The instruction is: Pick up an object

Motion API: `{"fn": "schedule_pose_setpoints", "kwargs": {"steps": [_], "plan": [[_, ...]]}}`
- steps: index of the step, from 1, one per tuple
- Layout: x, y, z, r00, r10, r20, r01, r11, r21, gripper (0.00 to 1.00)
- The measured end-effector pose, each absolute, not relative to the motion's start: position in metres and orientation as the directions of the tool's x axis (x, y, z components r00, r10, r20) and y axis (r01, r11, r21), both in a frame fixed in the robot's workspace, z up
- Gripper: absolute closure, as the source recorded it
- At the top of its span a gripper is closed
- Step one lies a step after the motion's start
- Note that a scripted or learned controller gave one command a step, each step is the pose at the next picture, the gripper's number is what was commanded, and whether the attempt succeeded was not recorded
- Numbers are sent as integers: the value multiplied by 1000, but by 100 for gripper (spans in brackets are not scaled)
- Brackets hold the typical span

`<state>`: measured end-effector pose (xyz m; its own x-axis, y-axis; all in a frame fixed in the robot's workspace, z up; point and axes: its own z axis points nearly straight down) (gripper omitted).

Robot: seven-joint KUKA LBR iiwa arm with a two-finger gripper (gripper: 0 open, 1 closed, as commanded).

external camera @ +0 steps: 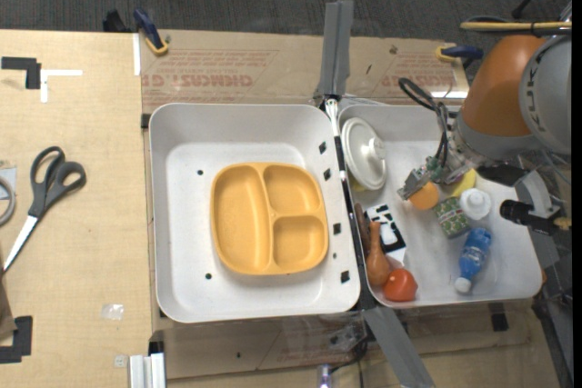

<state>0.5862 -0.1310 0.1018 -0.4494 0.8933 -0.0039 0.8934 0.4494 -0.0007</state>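
Partly, the arm [509,91] hides the right bin [509,286].

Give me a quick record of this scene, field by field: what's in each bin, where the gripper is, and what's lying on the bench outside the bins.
left bin: one yellow divided plate, three compartments
right bin: metal lid, orange ball, blue water bottle, red tomato-like toy, black-and-white tag, several smaller items
gripper: low over the right bin, just above the orange ball
grasp: cannot tell
bench outside bins: scissors at the left
arm: reaches in from the right
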Motion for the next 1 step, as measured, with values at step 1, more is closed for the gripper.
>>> {"fn": "schedule_pose_setpoints", "kwargs": {"steps": [1], "plan": [[580,-79,233,-402,915,-2,915,402,0,100]]}}
